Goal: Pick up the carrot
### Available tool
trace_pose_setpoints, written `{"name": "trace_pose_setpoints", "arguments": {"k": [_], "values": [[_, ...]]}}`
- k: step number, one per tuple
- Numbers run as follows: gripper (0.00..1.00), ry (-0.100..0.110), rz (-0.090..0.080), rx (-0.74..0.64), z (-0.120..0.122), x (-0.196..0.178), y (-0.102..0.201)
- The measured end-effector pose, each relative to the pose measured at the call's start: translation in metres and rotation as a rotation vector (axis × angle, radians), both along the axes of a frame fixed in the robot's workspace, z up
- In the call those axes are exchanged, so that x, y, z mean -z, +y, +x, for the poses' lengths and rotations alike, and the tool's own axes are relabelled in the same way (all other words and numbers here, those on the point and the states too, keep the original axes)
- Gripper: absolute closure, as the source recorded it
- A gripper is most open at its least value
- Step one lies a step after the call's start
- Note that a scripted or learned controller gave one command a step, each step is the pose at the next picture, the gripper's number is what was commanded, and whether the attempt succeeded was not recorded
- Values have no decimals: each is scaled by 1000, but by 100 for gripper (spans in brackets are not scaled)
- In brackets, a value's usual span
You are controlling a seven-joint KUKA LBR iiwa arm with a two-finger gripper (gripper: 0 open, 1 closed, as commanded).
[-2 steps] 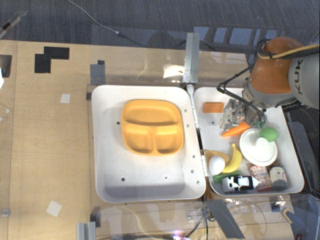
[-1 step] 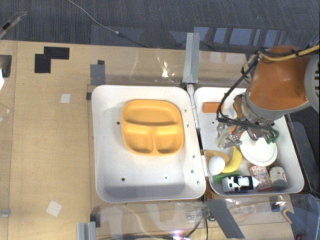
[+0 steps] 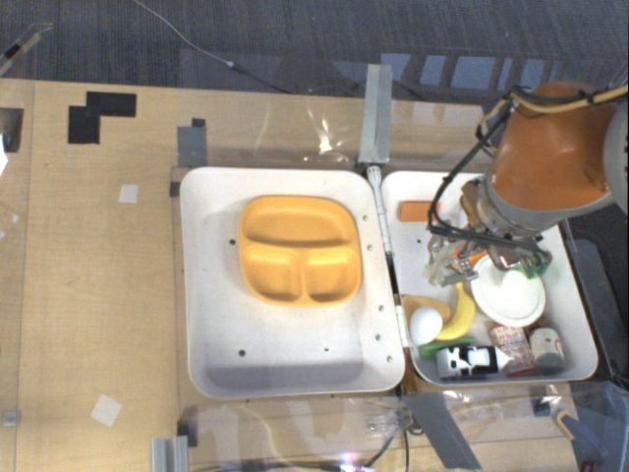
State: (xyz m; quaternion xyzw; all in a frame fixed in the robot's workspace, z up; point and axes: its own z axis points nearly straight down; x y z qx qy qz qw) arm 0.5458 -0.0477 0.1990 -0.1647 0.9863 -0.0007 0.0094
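Carrot [image 3: 414, 210] is lying at the far-left corner of the right bin [image 3: 586, 347], apart from the gripper [image 3: 454, 261], which is hanging nearer the bin's middle. Jaw state: cannot tell, wrist is blocking. Banana [image 3: 458, 315], egg [image 3: 426, 324] and bowl [image 3: 508, 298] are sitting nearer the bin's front; yellow tray [image 3: 300, 248] is resting in the left bin [image 3: 211, 293].

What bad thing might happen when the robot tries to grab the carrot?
The gripper sits low in the crowded right bin, so it might nudge the banana, the egg or the white bowl. The carrot lies near the bin's far wall, apart from the gripper, so a grab here might miss it.
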Motion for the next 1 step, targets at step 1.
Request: {"name": "trace_pose_setpoints", "arguments": {"k": [1], "values": [[100,9,3,368,-6,-9,-1]]}}
